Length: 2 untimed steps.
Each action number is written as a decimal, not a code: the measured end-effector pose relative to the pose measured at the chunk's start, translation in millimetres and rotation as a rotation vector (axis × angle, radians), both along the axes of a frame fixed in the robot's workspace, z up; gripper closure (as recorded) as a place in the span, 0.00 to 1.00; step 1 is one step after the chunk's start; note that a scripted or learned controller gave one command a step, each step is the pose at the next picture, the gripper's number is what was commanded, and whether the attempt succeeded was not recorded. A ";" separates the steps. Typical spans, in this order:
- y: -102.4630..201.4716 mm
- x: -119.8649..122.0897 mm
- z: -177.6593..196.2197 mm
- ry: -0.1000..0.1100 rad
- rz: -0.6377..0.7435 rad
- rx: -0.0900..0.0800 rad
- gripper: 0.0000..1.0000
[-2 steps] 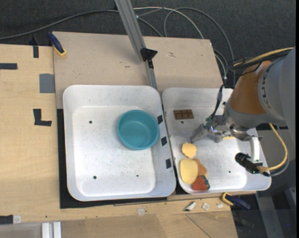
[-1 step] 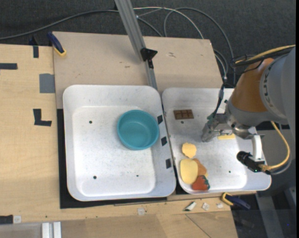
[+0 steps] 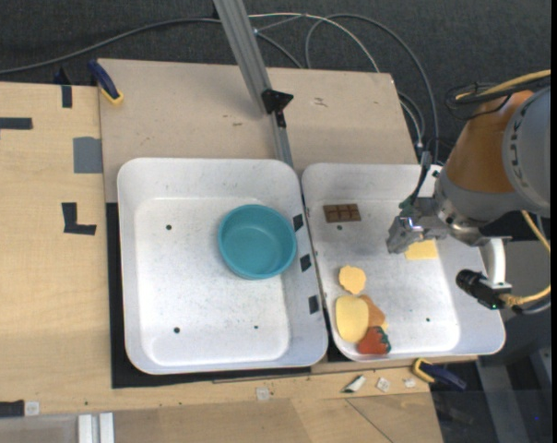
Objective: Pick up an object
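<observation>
Where two white bins (image 3: 131, 247) meet, pale wooden bench (image 3: 39, 192), dark floor (image 3: 94, 12).

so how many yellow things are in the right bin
3: a flat yellow square beside the gripper, a small yellow piece mid-bin, a larger yellow piece below it. The arm may hide more.

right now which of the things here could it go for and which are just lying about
Could be picked:
- teal bowl, left bin
- brown chocolate bar, right bin
- yellow slice, beside the gripper
- small yellow piece
- large yellow piece, touching the red strawberry

Just lying about:
- cables
- blue-and-yellow clamp
- metal pole
</observation>
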<state>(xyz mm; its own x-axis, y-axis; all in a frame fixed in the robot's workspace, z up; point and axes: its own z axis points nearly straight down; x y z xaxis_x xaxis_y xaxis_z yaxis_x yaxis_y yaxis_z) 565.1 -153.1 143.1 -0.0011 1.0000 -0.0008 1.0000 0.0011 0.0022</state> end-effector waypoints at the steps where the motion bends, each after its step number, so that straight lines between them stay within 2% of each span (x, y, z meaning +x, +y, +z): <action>1: -3.7 -1.6 43.1 -0.001 0.000 0.000 1.00; 2: -3.5 -0.7 82.9 -0.001 0.001 0.000 1.00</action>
<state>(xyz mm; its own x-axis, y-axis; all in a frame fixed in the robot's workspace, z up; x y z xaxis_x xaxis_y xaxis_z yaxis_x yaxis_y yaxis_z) 564.4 -156.6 226.0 -0.0016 1.0000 -0.0009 1.0000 0.0016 0.0031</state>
